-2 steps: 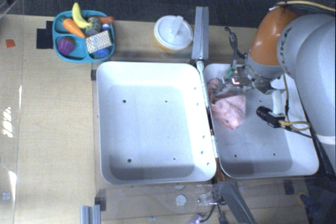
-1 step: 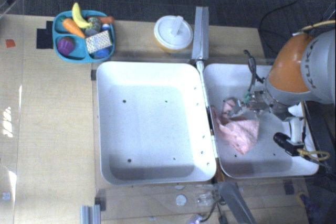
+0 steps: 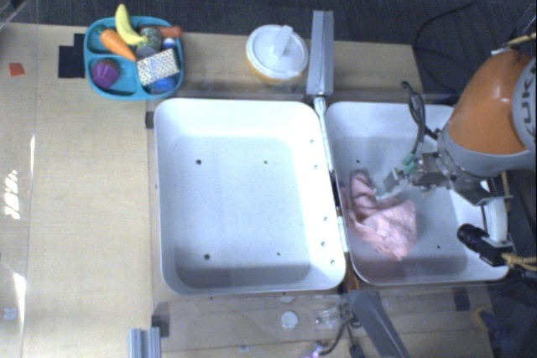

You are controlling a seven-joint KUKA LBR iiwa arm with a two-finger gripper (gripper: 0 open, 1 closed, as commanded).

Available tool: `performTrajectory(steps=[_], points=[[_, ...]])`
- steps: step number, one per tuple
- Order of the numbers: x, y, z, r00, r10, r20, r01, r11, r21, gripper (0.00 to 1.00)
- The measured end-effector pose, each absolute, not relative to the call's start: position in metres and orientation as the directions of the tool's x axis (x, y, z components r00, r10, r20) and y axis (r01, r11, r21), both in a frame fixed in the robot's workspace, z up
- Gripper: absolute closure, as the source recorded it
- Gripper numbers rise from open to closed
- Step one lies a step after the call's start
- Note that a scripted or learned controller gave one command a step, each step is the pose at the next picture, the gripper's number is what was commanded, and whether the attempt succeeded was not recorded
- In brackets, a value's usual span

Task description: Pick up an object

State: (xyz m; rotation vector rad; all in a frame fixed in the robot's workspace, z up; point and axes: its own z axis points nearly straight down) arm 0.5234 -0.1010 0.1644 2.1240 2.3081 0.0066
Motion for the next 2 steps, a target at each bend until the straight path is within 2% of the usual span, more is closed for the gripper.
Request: performTrajectory(steps=[1, 2], points=[[0.512, -0.141, 0.091, -0.235, 0.972, -0.003, 0.972, 0.235, 0.015, 0.0], [0.528, -0.09, 0.091, -0.35, 0.937, -0.011, 0.936, 0.35, 0.017, 0.0]])
